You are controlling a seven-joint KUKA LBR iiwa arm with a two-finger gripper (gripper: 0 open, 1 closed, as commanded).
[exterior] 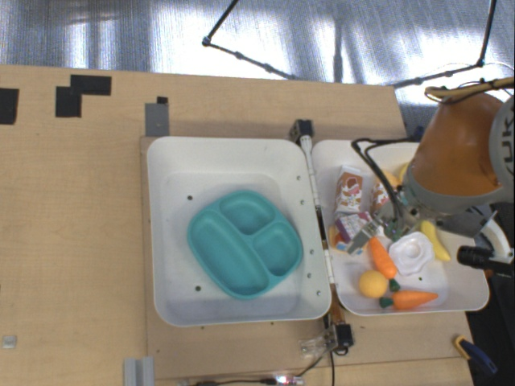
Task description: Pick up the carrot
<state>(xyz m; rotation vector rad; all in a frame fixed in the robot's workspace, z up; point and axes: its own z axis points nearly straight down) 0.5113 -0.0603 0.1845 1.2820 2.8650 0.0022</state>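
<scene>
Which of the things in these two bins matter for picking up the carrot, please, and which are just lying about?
For the job:
- carrot in the right bin, by the tool
- second carrot near that bin's front edge

Lying about:
- teal divided plate in the left bin
- lemon
- banana
- fried egg
- small carton

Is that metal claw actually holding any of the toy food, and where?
Cannot be told: the gripper sits low over the upper orange toy carrot, but no grasp is visible.

A tan bench [72, 240] bears two white bins [173, 215] side by side.
</scene>
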